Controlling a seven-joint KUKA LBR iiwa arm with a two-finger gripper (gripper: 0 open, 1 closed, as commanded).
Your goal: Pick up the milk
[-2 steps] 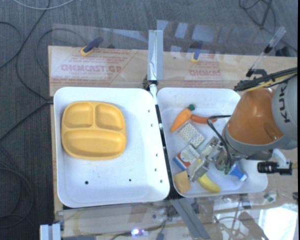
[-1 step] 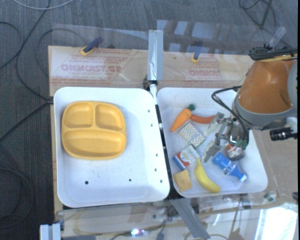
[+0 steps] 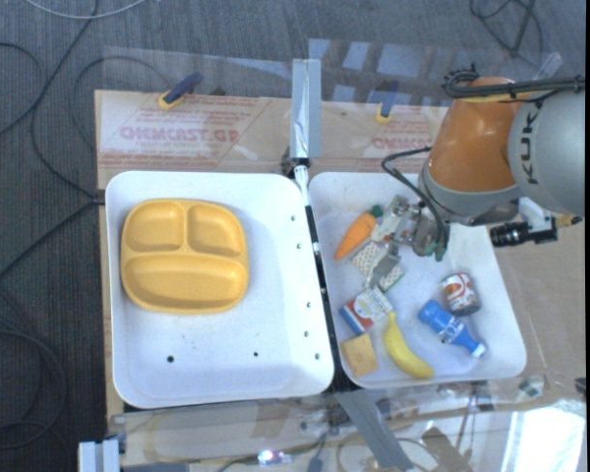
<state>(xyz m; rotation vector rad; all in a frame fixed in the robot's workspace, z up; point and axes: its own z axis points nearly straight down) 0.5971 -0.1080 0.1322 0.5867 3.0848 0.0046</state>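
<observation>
Now, in the camera view, the grey arm (image 3: 556, 155) with its orange band is reaching in from the right over the right-hand bin (image 3: 506, 362), and the gripper (image 3: 413, 229) is hanging over that bin's upper middle. The wrist is covering much of the gripper from above, so I cannot tell whether the jaws are spread or pressed together, and nothing is showing between them.

The milk carton (image 3: 366, 313), small and white with red and blue markings, is lying below the jaws and a little to their left, apart from them, near the bin's left wall. Between the jaws and the milk carton, two pale patterned pieces are lying: one (image 3: 372, 257) just to the lower left of the jaws, the other (image 3: 388, 275) just beneath it. The carrot (image 3: 354, 234) is lying tilted to the left of the jaws, near them.

Below the milk carton, farther still from the jaws, a tan square block (image 3: 359, 355) is resting beside the banana (image 3: 405, 352), which is curving down toward the bin's front wall. To the lower right of the jaws, a red and white can (image 3: 459, 291) is lying on its side, and a blue bottle (image 3: 450, 327) is lying just below it.

Well to the left of the jaws, the left-hand bin (image 3: 265, 362) is bearing a yellow divided plate (image 3: 184, 254).
</observation>
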